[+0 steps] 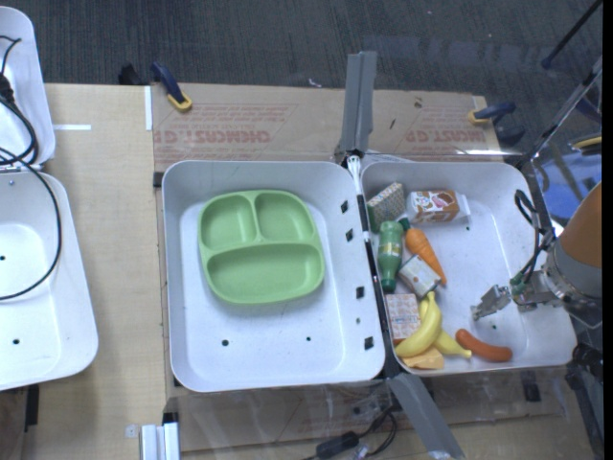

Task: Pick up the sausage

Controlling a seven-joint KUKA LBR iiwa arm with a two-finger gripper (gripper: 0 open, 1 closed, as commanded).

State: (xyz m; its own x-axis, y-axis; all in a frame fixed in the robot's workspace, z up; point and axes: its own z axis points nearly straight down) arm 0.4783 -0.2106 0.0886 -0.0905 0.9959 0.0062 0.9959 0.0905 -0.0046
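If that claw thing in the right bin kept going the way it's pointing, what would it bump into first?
The end effector points left and slightly down-frame, so probably the banana, with the sausage just below that line. Its height above the bin is unclear.

My gripper (490, 302) hangs in the right bin (498, 185), near its right wall, and the sausage (484, 346) lies just in front of it, close to the front edge. Left of the sausage the bananas (428, 332) lie along the left wall. Behind them are the carrot (424, 253) and the bottle (389, 253), side by side, and behind those a small carton (437, 206). In the left bin (182, 286) the divided plate (261, 247) lies toward the back.
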